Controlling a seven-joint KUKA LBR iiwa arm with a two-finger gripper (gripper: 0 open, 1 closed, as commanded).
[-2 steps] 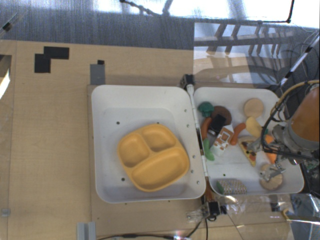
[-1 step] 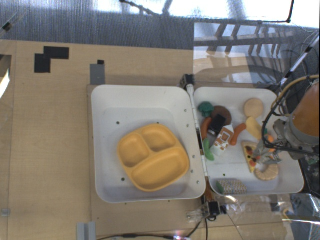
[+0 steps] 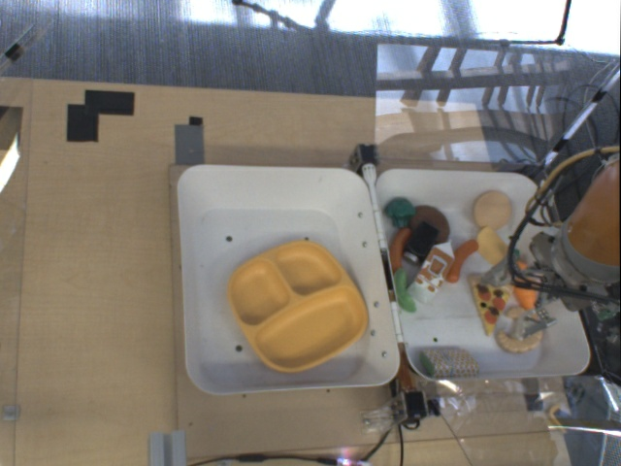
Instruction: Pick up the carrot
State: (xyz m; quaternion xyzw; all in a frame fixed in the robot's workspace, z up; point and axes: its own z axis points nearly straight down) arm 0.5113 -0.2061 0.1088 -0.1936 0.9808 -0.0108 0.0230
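Note:
An orange carrot-like piece (image 3: pixel 525 297) shows at the right side of the right bin (image 3: pixel 563 362), tight against my gripper (image 3: pixel 536 315) and partly hidden by it. The gripper hangs low over the bin's right part, above a pizza slice (image 3: pixel 488 302) and a round cookie (image 3: pixel 517 339). I cannot tell whether the orange piece is held or just lying beside the gripper. Another long orange-red item (image 3: pixel 399 249) lies along the right bin's left wall.
The left bin (image 3: pixel 204 260) holds a yellow divided plate (image 3: pixel 296 304). The right bin also holds a dark green piece (image 3: pixel 398 209), a brown round item (image 3: pixel 430 223), a sausage (image 3: pixel 464 252), a beige bun (image 3: pixel 492 208), a green piece (image 3: pixel 406 294) and a grey mesh object (image 3: pixel 452 361).

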